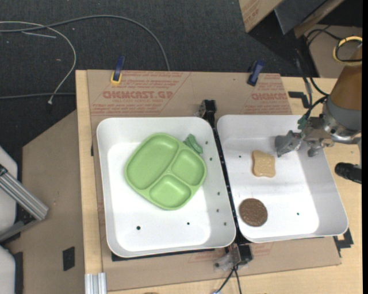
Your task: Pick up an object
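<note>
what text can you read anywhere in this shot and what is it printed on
"CHEMCAST GP": red print on the brown board under the bins, above the left bin; letters partly faint.
"CHEMCAST": same red print above the right bin, cut short by the arm.
Smaller red lines beneath both: too blurred to read.

Dark carpet (172,34) covered the floor behind the bench, and thin grey cables (63,34) looped across it. A brown cardboard sheet (167,86) printed with red lettering lay over the bench top, held at its far edge by two blue clamps (118,69). A cardboard box (259,14) sat at the top, beyond the bench. An aluminium rail (20,192) slanted in at the left edge. The light was even and soft, with faint shadows.
</note>
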Action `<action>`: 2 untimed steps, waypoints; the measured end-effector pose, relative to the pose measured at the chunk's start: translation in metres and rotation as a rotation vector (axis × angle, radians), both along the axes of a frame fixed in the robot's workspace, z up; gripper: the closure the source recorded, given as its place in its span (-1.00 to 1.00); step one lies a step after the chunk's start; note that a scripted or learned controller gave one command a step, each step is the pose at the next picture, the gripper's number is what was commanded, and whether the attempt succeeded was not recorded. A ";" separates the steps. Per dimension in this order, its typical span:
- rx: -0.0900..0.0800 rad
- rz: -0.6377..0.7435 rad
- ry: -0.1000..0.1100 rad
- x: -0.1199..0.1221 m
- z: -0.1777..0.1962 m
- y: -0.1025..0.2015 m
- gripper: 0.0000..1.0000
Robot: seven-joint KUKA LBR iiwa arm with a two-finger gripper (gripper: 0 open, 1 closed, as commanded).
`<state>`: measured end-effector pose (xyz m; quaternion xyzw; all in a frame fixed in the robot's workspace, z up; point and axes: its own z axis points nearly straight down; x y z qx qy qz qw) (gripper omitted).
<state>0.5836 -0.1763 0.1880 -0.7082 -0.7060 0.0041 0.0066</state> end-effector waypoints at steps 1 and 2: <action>-0.003 0.003 -0.014 0.003 0.008 0.000 -1.00; -0.002 0.003 -0.013 0.010 -0.048 -0.004 -1.00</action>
